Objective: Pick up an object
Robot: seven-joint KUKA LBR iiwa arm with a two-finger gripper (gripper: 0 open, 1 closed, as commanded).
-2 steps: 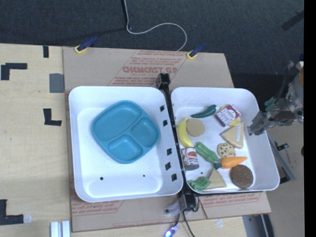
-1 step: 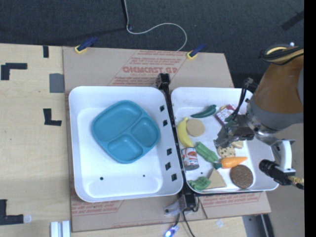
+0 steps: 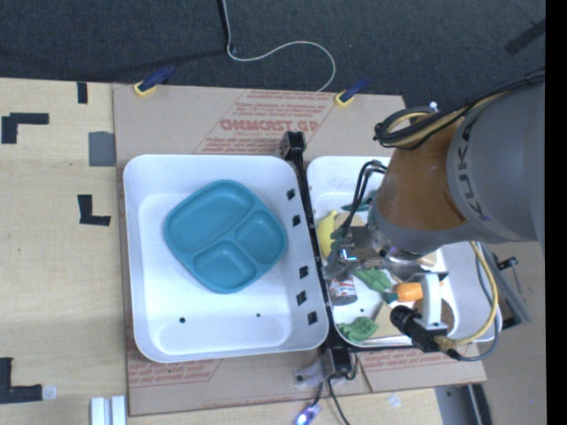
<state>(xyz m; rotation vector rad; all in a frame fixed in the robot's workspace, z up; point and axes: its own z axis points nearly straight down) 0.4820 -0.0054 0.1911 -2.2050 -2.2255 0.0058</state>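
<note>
Clutter in the right bin (image 3: 461,259), green pieces (image 3: 361,328) crowding an orange item (image 3: 408,290) beneath the jaws (image 3: 347,257), whose state I cannot tell, risks a glancing or multiple grab, while the blue plate (image 3: 225,235) occupies the left bin (image 3: 142,237).

Claw (image 3: 347,257) fingers hidden under arm (image 3: 443,184)

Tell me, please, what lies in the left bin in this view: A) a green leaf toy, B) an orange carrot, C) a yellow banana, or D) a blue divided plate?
D: the left bin holds a blue divided plate with three compartments, lying flat near the bin's middle.
</note>
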